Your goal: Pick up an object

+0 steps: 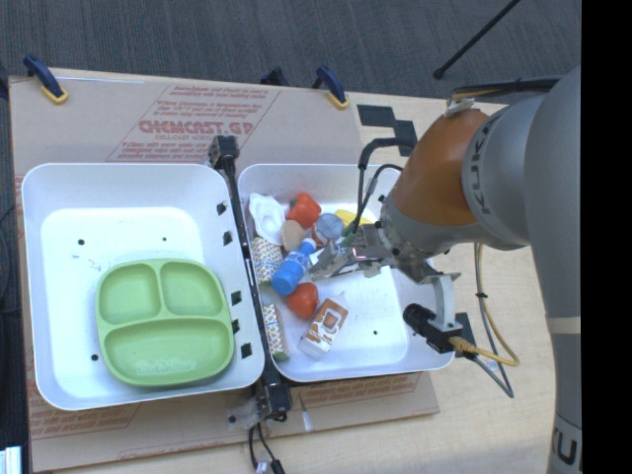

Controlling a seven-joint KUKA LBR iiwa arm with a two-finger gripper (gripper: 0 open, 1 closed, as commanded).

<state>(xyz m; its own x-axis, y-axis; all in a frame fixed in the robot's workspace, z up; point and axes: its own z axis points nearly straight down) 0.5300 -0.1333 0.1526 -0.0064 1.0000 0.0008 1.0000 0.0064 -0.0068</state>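
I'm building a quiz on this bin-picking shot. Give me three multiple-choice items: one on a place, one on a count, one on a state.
1. Where does the green divided plate lie?
A. left bin
B. right bin
C. on the cardboard

2. How many compartments does the plate have?
A. two
B. three
C. five

3. How is the plate loaded?
A. piled with toys
B. holding a bottle
C. bare

Answers:
1 A, it rests on the floor of the left bin.
2 B, two small sections sit above one long section.
3 C, the blue bottle and the other items lie in the right bin, near the gripper.
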